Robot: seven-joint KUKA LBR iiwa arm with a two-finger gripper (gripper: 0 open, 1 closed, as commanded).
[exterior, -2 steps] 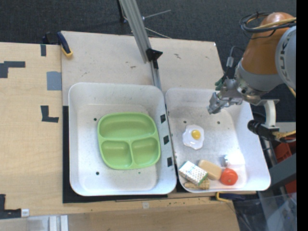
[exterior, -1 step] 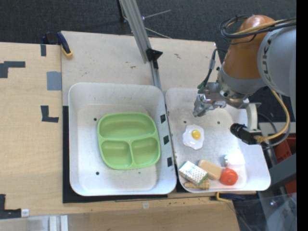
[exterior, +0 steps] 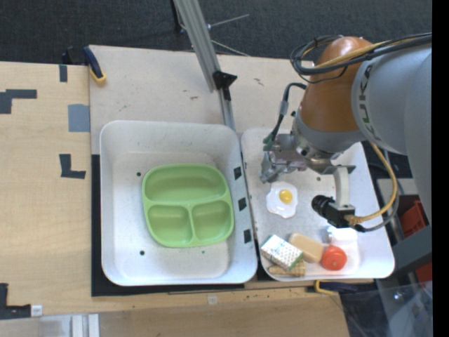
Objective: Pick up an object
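Two shallow white bins sit side by side on the pale bench (exterior: 140, 83). The left bin (exterior: 106, 188) holds a green divided plate (exterior: 188, 204) with three compartments, lying flat near the bin's middle. The right bin (exterior: 361, 163) holds the things to pick. A toy fried egg (exterior: 283, 201) lies at the centre left of this bin. A small green-and-white box (exterior: 282, 252) lies at its lower left, a tan block (exterior: 307, 246) just beside the box, and a red round thing (exterior: 334, 258) at the lower right, close to the block.

We see the grey arm (exterior: 396, 97) enter from the right of the frame, its orange band (exterior: 337, 55) above the wrist. The jaws hang over the upper left part of the right bin, just above the fried egg in the picture. We cannot tell whether they are apart or together, and we see nothing held between them.

Dark lettering runs down the arm's grey casing, but only part of it shows and we cannot read it whole. The box carries print too small for us to make out. A blue and yellow clamp (exterior: 93, 63) grips the bench at the upper left.
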